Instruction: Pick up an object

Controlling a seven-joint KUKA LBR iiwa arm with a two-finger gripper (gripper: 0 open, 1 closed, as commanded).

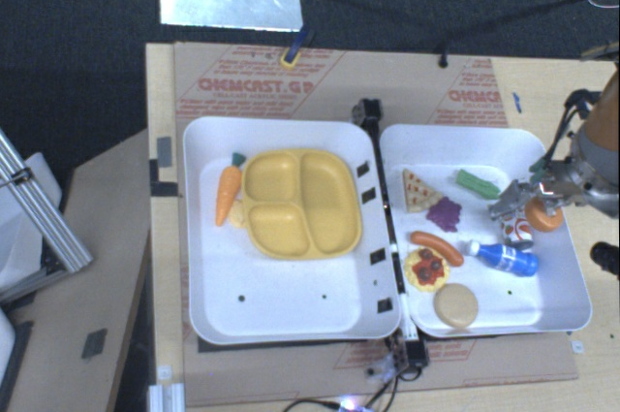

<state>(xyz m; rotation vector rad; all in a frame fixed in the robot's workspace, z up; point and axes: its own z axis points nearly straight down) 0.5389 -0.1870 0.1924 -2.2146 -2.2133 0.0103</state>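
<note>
My gripper (523, 205) hung low over the right bin (557, 308), near the table's right edge, just above an orange-and-white object (535, 221). Whether it was open or closed, I could not tell. No object was seen lifted; the pick remained outstanding.

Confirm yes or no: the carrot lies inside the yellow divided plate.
No, the carrot lies in the left bin, beside the yellow divided plate.

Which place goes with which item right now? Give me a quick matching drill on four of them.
Items:
1. orange toy carrot
2. yellow divided plate
3. blue plastic bottle
4. round beige disc

Places:
A. middle of left bin
B. near corner of right bin
C. left bin, against the plate's left edge
D. right bin, lying below the gripper

Pairs: 1-C, 2-A, 3-D, 4-B
</note>
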